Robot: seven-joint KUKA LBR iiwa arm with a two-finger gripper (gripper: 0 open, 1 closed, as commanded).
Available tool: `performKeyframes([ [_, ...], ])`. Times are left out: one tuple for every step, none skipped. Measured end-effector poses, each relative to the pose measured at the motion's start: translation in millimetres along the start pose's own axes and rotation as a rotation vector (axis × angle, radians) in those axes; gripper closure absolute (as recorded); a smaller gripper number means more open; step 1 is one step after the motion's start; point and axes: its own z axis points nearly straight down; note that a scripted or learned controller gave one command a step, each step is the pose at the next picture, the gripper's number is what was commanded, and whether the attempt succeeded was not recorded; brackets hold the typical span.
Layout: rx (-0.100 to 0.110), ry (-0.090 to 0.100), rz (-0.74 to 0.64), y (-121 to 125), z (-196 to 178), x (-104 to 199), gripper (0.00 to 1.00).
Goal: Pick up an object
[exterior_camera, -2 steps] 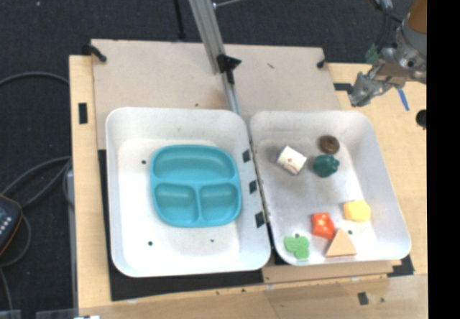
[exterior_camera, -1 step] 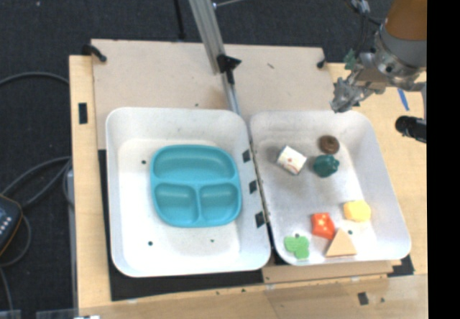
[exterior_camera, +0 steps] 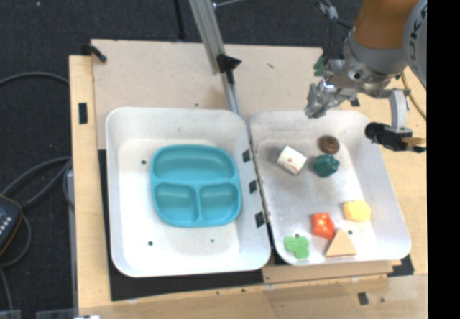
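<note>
The brown disc (exterior_camera: 328, 144) is my likeliest pick, I judge, since it lies nearest my end effector (exterior_camera: 317, 109), just below it in the right bin (exterior_camera: 388, 188). Whether my end effector is apart or together I cannot tell; the tips are a small grey blur from up here. What I can say is that nothing hangs beneath it, so it carries nothing. It hovers over the bin's far rim, near the top middle of that bin, with my orange band (exterior_camera: 384, 5) up and to the right.

Out from there: the dark green lump (exterior_camera: 325, 165) sits just below the disc, close beside it, and the white block (exterior_camera: 292, 159) lies to its left, tilted. Well apart, toward the near edge, are the yellow piece (exterior_camera: 356, 210), the red block (exterior_camera: 323, 224), the tan wedge (exterior_camera: 341, 244) and the light green piece (exterior_camera: 296, 245), clustered but mostly not touching as far as I can see. The left bin (exterior_camera: 126, 167) holds a teal tray (exterior_camera: 194, 185).

Progress, then: every object rests on the bin floor, so the pick is not yet made. Left to do, as I read it: line up over one piece, descend, close, lift. I'm early, at the approach stage at best.
</note>
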Motion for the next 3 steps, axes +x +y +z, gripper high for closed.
performKeyframes([
  [-0.001, 0.0, -0.001, -14.5, -0.7, 54.7, 1.0],
  [-0.001, 0.0, 0.0, -29.2, 2.0, 99.4, 1.0],
  [0.0, 0.0, -0.001, -40.8, 4.8, 146.5, 1.0],
])
